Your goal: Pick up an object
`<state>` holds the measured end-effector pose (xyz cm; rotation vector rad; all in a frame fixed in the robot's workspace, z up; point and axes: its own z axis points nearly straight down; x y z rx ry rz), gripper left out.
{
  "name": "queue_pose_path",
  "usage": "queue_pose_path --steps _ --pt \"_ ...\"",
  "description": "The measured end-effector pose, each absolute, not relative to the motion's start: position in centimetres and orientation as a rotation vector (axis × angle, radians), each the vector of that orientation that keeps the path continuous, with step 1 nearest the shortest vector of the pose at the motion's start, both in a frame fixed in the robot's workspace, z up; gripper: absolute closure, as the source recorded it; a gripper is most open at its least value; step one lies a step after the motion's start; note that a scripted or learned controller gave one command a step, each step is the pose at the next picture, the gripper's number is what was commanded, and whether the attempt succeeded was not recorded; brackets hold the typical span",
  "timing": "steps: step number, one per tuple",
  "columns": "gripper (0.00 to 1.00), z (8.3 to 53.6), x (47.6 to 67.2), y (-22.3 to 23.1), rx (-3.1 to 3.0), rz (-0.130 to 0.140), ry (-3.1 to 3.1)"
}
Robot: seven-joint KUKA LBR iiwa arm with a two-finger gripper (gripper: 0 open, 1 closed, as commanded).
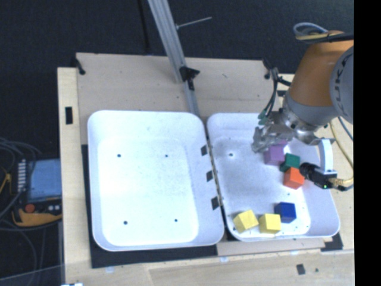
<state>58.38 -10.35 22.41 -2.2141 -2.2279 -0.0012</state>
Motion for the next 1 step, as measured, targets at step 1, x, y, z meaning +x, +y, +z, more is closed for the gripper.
queue_pose_path --steps 1 --pt "1.0 23.35 58.57 -5.9 -2.215 -0.004 -2.23"
